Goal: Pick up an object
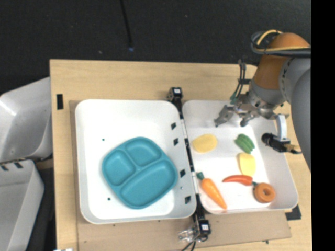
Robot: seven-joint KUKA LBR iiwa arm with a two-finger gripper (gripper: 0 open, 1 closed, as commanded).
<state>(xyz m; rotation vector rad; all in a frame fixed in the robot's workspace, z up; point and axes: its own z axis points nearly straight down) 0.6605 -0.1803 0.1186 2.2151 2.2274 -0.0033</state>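
My gripper hangs over the far part of the right bin, open, with nothing between its two spread fingers. Below it in that bin lie toy foods. A yellow lemon-like piece sits near the left wall. A green pepper lies just in front of the gripper, and a yellow piece lies in front of that. A red chilli, an orange carrot and an orange ring-shaped piece rest near the front wall.
The left bin holds a blue divided plate. A black fitting sits at the right bin's right wall. Small clips mark the seam between the bins. Wooden bench surrounds both.
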